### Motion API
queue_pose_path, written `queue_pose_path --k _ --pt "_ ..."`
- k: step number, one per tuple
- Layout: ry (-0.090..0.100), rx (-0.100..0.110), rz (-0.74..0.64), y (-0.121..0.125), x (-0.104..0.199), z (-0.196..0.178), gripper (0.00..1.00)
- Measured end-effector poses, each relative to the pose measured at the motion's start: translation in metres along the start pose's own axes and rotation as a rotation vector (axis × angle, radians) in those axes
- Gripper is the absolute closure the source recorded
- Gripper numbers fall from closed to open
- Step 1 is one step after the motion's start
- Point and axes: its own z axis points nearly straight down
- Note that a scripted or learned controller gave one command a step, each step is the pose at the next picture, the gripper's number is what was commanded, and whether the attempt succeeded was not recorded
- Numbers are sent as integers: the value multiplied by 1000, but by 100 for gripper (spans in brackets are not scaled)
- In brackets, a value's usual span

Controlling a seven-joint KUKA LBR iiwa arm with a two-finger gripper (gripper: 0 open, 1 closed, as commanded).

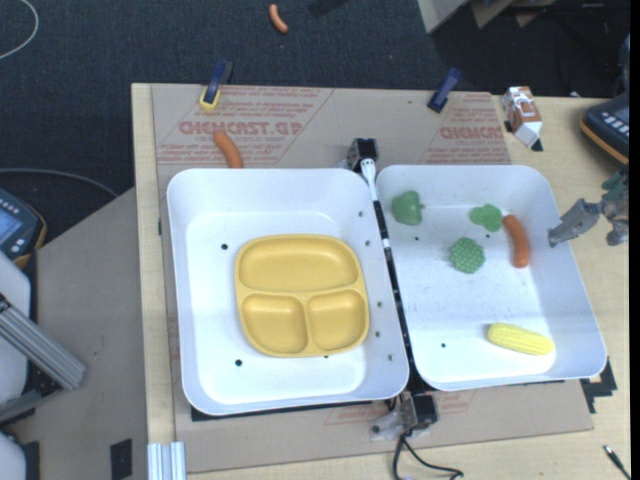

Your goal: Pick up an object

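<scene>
Both bins, left (190,268) and right (565,298), look like smooth white plastic with a slight sheen. The yellow tray (300,294) in the left bin appears to be moulded plastic, smooth and semi-matt. The bench board (160,148), upper left, resembles matt brown paper-faced sheet with red print. The corn (520,340), lower right, shows a glossy, ribbed plastic surface. The broccoli (467,256) looks matt and bumpy. The sausage (517,241) appears smooth and glossy.
</scene>
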Motion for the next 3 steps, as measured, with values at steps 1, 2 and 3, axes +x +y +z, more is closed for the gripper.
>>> queue_pose_path --k 1,2,3 --pt "-1 -2 0 1 0 -1 0" --pt "3 5 -1 -5 9 55 0" --pt "3 4 0 -3 5 99 0"
